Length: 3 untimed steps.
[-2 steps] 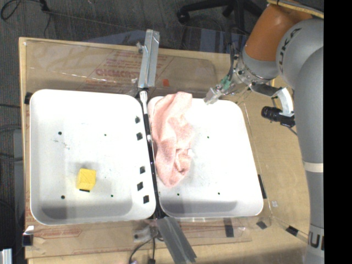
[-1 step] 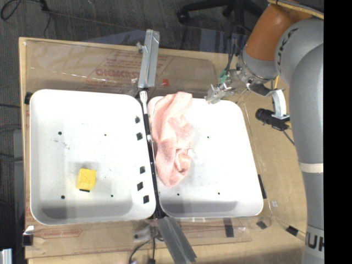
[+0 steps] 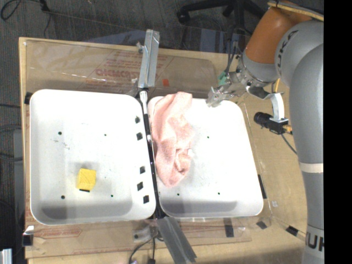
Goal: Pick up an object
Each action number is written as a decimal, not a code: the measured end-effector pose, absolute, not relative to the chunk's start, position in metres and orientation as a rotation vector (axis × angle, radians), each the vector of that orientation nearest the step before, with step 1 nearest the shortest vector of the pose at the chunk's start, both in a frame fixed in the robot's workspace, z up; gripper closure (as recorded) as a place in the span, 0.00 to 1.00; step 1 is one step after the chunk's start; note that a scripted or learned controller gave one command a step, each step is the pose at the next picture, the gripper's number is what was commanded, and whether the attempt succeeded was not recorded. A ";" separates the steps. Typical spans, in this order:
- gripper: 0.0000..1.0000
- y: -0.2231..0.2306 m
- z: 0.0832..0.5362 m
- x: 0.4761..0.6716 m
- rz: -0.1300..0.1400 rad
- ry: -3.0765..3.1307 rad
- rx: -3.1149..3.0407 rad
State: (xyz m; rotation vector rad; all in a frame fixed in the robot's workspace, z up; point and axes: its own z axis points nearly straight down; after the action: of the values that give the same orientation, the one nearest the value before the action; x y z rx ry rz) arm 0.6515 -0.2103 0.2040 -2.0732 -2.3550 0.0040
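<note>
Two candidates lie well apart: near, a yellow block (image 3: 86, 179) in the left bin (image 3: 44, 147); farther, a pink cloth (image 3: 171, 139) against the right bin's (image 3: 231, 164) left wall. At the far rim the gripper (image 3: 215, 97) hangs, whether open I cannot tell; limp cloth may slip.

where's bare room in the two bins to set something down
Left white bin: bare floor everywhere except around the small yellow block. Right white bin: bare between the crumpled pink cloth and its right wall. Crowded along the cloth's side and at the far corner near the hand.
</note>
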 end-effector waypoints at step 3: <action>1.00 -0.208 0.208 0.652 0.001 -2.915 -1.170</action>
State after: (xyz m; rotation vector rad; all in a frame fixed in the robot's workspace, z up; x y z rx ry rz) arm 0.6519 -0.2083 0.2079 -1.1702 -2.9146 0.0012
